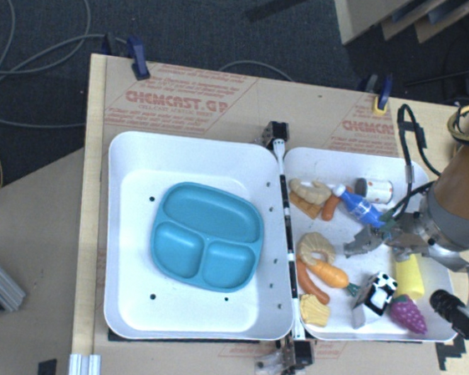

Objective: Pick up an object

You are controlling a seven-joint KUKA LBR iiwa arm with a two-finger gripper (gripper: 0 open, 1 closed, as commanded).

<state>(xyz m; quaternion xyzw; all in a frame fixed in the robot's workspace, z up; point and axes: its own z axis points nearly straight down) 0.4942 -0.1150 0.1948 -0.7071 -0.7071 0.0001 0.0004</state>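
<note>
The right bin (pixel 305 161) holds several toy foods: an orange carrot (pixel 327 274), a tan ring-shaped piece (pixel 315 245), a yellow piece (pixel 410 275), purple grapes (pixel 409 315) and a black-and-white block (pixel 382 292). My gripper (pixel 360 271) hangs low over the middle of this bin, just right of the carrot. It is open: one grey finger (pixel 359 243) points left and the other (pixel 362 296) points toward the bin's front edge. Nothing sits between them. The block lies beside the nearer finger.
A blue bottle-shaped toy (pixel 358 207), a white cylinder (pixel 376 189), a tan bread piece (pixel 307 196) and a yellow wedge (pixel 315 311) also lie in the right bin. The left bin (pixel 122 212) holds a blue divided plate (pixel 206 236). Cables hang off the arm.
</note>
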